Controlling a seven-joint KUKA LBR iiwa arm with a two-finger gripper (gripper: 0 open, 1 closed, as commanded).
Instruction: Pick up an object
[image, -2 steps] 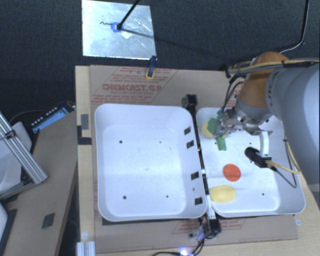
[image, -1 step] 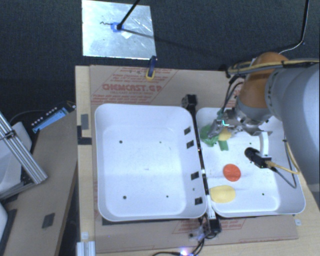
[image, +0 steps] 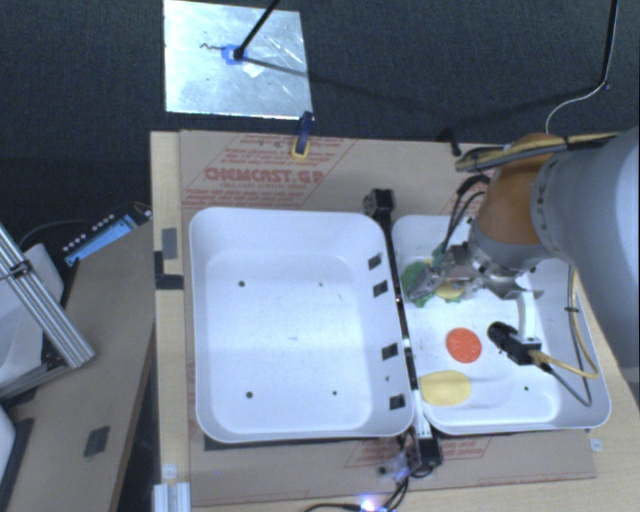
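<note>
Grey and orange-banded, the arm (image: 560, 200) is reaching in from the right of the frame, bending down over the right shallow white bin (image: 575, 400). Its gripper (image: 452, 272) is hovering low at that bin's upper left corner, right over a green and yellow crumpled object (image: 422, 283); whether it is gripping anything I cannot tell. A round orange-red disc (image: 463, 345) is lying flat mid-bin. Below it, a pale yellow oval piece (image: 445, 387) is lying with its long axis running left to right. The left shallow white bin (image: 290, 320) is sitting beside it on the surface (image: 330, 160).
</note>
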